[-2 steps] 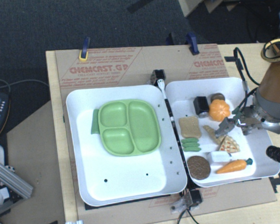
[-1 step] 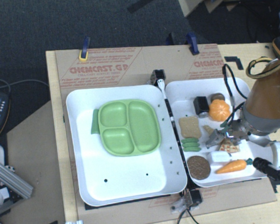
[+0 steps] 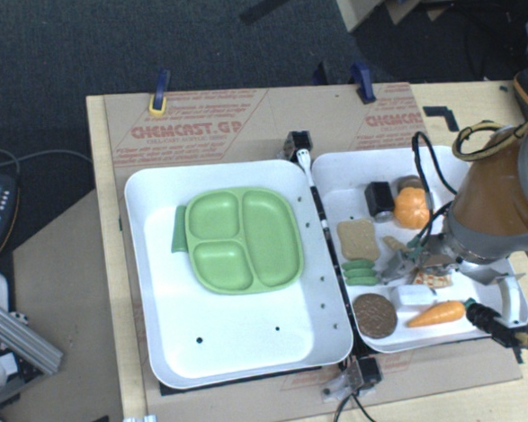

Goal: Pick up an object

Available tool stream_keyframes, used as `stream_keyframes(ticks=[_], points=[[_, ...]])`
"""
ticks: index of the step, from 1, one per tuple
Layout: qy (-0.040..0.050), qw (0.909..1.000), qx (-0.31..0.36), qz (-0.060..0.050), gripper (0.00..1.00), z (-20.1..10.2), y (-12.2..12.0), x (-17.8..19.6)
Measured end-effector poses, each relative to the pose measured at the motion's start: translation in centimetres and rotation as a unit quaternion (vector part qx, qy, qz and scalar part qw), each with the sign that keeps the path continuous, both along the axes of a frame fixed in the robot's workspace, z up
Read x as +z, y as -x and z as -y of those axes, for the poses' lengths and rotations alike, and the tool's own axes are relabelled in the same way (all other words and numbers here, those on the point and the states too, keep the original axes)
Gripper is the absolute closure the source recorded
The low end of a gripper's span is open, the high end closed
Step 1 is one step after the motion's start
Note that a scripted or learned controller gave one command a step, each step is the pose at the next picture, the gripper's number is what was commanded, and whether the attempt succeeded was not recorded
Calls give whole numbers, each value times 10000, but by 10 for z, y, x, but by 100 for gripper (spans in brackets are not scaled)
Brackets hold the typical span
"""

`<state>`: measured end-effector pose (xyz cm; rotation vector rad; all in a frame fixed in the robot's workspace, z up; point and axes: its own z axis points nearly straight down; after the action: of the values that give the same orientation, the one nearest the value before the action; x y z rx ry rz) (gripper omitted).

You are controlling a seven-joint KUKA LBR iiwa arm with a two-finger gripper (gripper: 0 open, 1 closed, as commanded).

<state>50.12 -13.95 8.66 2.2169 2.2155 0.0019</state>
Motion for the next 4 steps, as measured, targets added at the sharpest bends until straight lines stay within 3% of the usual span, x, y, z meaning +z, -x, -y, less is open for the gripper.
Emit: stream_keyframes(ticks=[1,3,4], points=[[20,10000,-12,45,100,2,-2,15],[-6,10000,5,10,100,16,-5,137],[-15,10000,5,-16,100,16,-6,138]])
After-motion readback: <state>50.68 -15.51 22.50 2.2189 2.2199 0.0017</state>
